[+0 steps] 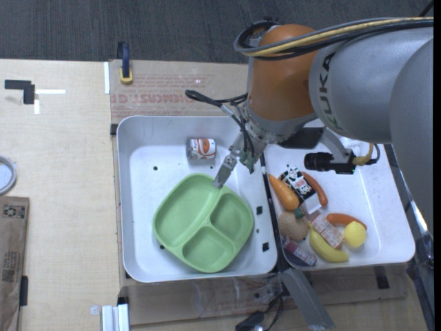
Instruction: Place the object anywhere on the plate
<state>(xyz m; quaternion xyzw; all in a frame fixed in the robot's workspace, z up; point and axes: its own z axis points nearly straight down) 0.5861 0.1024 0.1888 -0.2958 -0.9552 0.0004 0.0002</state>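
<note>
Reaching in from the right, my gripper (233, 165) hangs over the left bin (138, 185), its tip just above the upper right rim of the green plate (203, 223). From this slanted view I cannot tell how my gripper is set, and I see no object in it. My grey arm with its orange band (282, 67) covers the wall between the two bins at the far side.

The plate is a green, three-compartment dish lying flat in the lower middle of the left bin, with nothing on it. A small can (202, 148) with a red and white label lies on its side on the bin floor, just beyond the plate and to the left of my gripper, apart from both.

Over in the right bin (386, 185) sits a cluster of toy food: a carrot (284, 191), a black and white carton (298, 183), a banana (327, 248) and a lemon (355, 234), all close together.

On the bench to the left lies a roll of tape (5, 176).
</note>
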